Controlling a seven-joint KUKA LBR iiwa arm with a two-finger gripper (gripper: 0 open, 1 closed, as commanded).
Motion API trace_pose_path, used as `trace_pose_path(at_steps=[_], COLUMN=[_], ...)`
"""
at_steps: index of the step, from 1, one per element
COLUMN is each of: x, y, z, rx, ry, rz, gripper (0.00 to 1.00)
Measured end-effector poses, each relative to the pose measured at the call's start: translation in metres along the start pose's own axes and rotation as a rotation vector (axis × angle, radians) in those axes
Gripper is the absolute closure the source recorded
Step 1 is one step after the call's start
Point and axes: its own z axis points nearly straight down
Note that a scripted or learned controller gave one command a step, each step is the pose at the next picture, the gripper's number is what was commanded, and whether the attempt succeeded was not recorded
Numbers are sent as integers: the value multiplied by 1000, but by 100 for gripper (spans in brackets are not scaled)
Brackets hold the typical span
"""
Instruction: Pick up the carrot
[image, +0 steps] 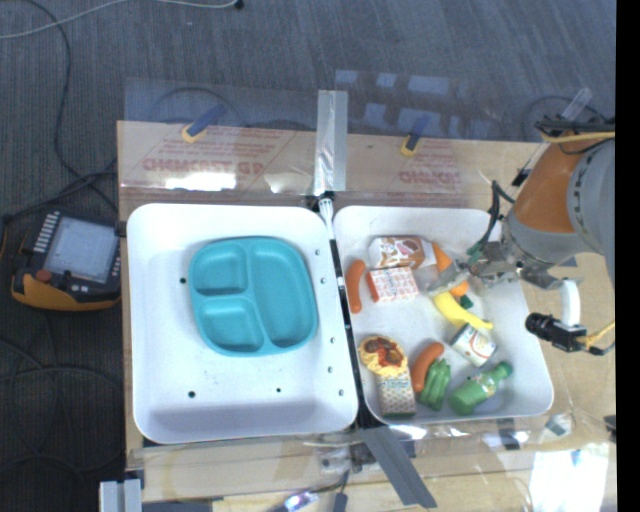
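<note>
The carrot (459, 293) is sitting in the right bin (540, 395), small and orange with a bit of green, touching the top end of the banana (461, 311). The gripper (481, 262) hangs just up and right of it, close but not on it; can't tell how far apart it's spread from this angle. Nearby there's a red-and-white box (392, 284), a little can (473, 343), a green bottle (481, 389) and a green pepper (436, 384). The left bin (160, 400) has a teal divided tray (253, 294).

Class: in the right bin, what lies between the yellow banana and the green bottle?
In the camera view, a small white can lies between the banana and bottle.
</note>
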Motion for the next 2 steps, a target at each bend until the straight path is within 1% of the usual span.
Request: trace_pose_path(at_steps=[1,2], x=[0,70], y=[0,20], z=[-6,-135], rx=[5,2], ry=[-2,-7], rz=[-2,121], gripper=[100,100])
